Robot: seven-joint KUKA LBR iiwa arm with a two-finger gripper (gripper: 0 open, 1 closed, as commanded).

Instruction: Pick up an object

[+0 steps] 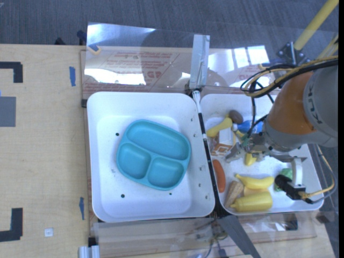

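ROBOT REACHES INTO CROWDED BIN. A grey KUKA arm with an orange band comes in from 3 o'clock and hangs its end effector low over the middle of the right-hand shallow white plastic bin, among scattered toy food. The step in hand appears to be the approach onto a target, and nothing is seen lifted.

Whether the end effector is released or clenched cannot be told from this angle, and no item shows in its grasp. A small yellow piece lies just at its 4 o'clock, touching it or very nearly so. This is judged the likeliest object of the pick. A small white-and-orange carton sits close at its 9 o'clock.

A yellow toy banana and a yellow plastic block lie toward the bin's 6 o'clock, and an orange-red toy sausage at its 8 o'clock.

The next move calls for settling squarely on one item, clear of its close neighbours, then gripping it and rising straight up.

In the left-hand white bin, a turquoise three-compartment plastic plate rests at centre. Both bins stand on a pale wooden worktop.
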